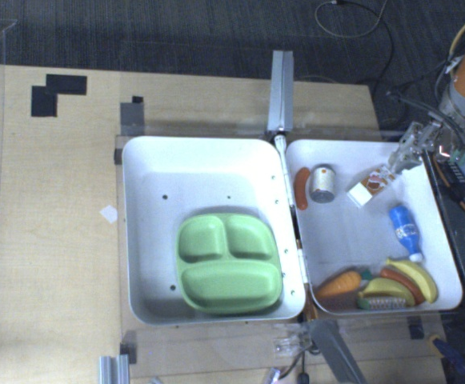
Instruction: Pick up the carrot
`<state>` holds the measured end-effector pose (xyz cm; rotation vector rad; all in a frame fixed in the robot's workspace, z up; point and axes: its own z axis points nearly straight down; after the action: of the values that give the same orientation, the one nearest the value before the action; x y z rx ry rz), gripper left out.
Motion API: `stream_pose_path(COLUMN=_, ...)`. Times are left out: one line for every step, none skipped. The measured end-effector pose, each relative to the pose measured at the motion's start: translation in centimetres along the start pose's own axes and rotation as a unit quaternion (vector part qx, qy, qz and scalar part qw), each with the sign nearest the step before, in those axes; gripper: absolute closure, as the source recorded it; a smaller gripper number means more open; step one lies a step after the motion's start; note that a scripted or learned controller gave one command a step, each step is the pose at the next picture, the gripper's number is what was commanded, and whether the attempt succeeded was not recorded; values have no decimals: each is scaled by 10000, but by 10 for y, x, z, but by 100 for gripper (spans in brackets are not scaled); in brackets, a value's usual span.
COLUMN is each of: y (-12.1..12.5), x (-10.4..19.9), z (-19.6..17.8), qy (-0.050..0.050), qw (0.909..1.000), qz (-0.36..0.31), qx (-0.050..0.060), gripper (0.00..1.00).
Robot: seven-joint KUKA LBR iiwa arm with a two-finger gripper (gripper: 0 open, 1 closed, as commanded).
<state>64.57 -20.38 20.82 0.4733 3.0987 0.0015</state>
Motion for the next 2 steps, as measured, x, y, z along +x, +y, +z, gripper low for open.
stream_pose_path(y=-24, x=72, z=14, qy=12, qw=9939, qz=-1106, qx=0, gripper=100)
stream_pose_path(y=0, x=70, z=25, qy=15, qw=9950, qz=-1002, qx=-5, gripper=100)
